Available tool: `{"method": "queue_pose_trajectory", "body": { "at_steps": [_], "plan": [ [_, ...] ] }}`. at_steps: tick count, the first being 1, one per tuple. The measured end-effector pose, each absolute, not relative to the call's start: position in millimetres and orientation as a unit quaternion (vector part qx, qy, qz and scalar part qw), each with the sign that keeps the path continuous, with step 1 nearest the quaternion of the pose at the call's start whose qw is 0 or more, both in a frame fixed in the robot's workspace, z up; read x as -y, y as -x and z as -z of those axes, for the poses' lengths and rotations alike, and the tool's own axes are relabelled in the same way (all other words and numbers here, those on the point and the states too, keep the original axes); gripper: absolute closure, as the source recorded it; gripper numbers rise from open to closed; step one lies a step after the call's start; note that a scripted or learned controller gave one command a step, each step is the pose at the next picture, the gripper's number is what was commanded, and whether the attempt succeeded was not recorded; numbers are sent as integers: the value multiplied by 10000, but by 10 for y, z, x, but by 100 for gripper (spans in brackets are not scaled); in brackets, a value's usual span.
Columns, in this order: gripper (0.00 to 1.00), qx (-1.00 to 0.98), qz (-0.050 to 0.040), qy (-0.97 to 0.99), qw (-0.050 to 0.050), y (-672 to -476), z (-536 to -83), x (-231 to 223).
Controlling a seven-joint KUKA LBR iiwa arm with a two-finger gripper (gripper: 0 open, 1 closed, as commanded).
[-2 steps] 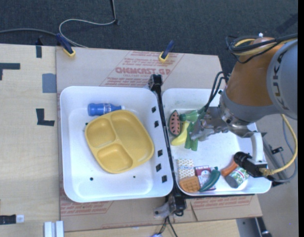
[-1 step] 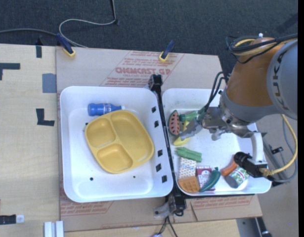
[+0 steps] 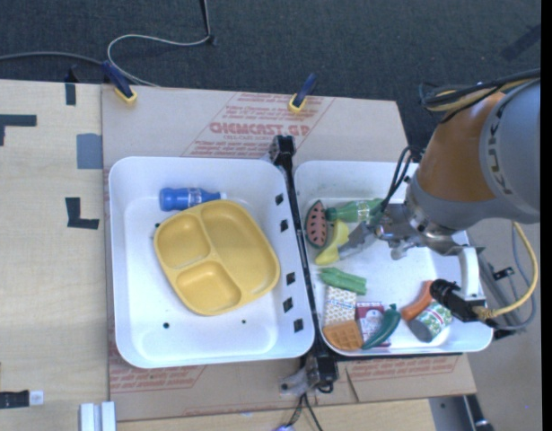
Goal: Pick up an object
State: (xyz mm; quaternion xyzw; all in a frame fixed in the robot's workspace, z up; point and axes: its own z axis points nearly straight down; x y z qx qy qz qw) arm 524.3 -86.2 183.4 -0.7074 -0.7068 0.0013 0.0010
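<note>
Arm (image 3: 473,164), grey with orange band, sits highest in the camera view and enters from 3 o'clock over the right bin (image 3: 455,344). Gripper (image 3: 363,237) is low in that bin's upper half, fingers splayed fairly wide with the tips beside a yellow banana-like piece (image 3: 334,245) and just below a green bottle (image 3: 354,211). Nothing seen between the fingers; no grasp yet.

Candidate objects, right bin: watermelon slice (image 3: 317,224) at 9 o'clock of the gripper; green block (image 3: 344,281) at 6 o'clock; small printed box (image 3: 340,307), waffle-like piece (image 3: 343,335) and dark green pepper (image 3: 381,328) along the near rim.

Left bin (image 3: 132,330): yellow divided tray (image 3: 216,256), blue bottle (image 3: 188,197) at its 11 o'clock, untouched.

Progress, judged: approach done; closing and lifting remain. Likeliest target is the banana piece, though crowding there makes a clean grip doubtful.
</note>
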Motion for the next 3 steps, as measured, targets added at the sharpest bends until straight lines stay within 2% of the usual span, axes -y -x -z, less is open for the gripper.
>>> {"method": "queue_pose_trajectory", "body": {
  "at_steps": [1, 2, 3],
  "plan": [
    [0, 7075, 13, 7067, -23, -5720, -860, 1013],
    [100, 7077, 0, 7065, -26, -5715, -953, 1021],
    [100, 7076, 1, 7066, -7, -5554, -2511, 610]
  ]
}}
